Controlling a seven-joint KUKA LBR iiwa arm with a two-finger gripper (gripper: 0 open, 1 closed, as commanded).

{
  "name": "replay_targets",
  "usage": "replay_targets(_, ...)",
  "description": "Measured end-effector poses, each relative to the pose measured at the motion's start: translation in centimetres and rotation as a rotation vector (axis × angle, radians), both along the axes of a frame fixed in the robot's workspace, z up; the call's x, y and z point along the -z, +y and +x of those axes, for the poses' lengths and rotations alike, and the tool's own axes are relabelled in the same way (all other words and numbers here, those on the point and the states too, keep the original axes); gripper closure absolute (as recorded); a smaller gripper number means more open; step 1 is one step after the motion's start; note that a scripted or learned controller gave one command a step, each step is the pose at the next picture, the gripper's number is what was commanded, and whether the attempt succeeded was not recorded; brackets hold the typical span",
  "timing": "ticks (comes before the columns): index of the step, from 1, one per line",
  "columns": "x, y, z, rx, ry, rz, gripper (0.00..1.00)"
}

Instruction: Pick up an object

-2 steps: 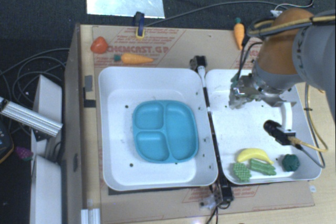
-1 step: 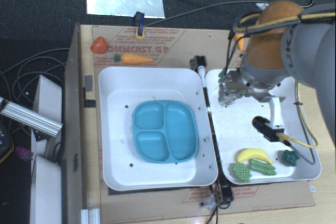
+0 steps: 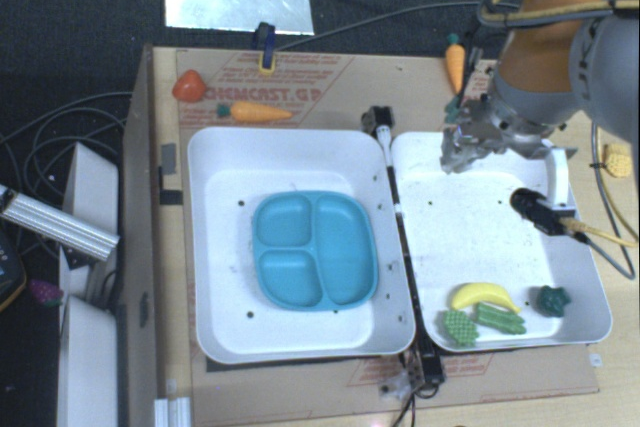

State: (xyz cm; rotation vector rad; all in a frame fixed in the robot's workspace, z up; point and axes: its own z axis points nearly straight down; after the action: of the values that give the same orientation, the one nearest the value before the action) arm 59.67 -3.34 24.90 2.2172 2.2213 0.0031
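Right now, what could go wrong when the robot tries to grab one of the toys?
The end effector hovers at the far end of the right white bin, while the yellow plastic banana, green bumpy toy, green pod and dark green broccoli sit at the near edge. The first three are crowded together, so it might nudge or grab two.

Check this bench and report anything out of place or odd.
Some toy food lies outside the bins: a carrot and a tomato on the cardboard behind the left bin, and another carrot behind the right bin. The rest is huddled in the right bin's front corner. No spills or damage visible.
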Motion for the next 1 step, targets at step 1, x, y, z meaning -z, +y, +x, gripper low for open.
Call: replay_targets(1,6.57,2.46,6.22,-0.003,0.004,0.001,1.00)
